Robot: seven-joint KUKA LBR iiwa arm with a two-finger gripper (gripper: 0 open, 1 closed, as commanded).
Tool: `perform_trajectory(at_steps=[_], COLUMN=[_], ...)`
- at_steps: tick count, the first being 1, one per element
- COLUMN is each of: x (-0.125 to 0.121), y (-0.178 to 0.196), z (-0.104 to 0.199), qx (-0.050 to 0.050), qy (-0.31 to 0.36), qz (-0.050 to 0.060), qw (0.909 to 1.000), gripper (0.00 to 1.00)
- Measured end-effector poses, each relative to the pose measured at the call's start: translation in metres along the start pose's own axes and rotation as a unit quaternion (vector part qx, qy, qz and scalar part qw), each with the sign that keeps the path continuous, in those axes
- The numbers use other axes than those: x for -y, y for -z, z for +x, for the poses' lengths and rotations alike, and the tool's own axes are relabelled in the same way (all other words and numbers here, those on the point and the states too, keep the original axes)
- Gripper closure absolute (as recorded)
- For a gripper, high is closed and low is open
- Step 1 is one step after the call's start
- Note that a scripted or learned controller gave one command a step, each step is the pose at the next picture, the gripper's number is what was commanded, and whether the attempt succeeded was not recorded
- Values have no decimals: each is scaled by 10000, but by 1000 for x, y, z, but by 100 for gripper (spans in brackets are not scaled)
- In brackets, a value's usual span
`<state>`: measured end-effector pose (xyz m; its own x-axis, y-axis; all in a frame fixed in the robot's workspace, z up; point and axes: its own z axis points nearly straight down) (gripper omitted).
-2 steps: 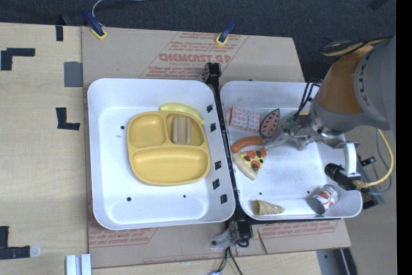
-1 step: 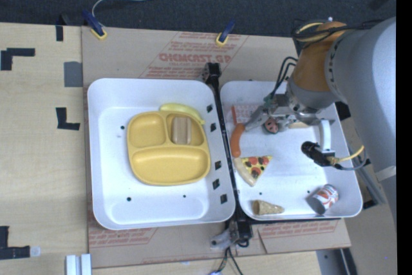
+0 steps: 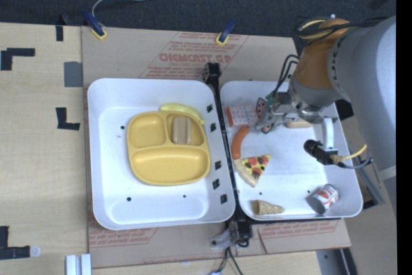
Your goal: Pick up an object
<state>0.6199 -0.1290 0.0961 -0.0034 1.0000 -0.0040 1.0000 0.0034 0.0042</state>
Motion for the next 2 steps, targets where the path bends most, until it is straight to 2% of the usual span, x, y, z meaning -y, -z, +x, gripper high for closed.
perform_trajectory(at_steps=[1,2], x=[15,67], y=[142,158], z=[63,117], qx=[-18,-23], qy=[-5,-7], qz=[10,25], qw=[10000,10000], gripper=[100,100])
